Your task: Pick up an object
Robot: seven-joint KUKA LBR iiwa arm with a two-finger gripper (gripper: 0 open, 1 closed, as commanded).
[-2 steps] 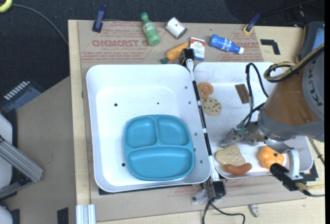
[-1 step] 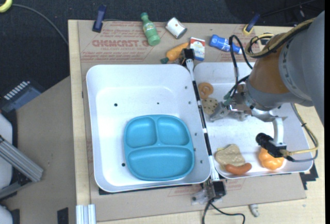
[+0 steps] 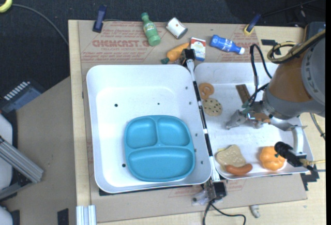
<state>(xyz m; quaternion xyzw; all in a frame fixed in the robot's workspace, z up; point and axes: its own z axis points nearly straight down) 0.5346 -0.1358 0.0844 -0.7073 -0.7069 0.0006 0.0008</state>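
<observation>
Hand hovers near cookie, toast and pepper.

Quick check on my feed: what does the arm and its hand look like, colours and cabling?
The arm is grey with an orange-brown band above the wrist. Black cables loop along it. The hand is grey metal, with slim fingers.
</observation>
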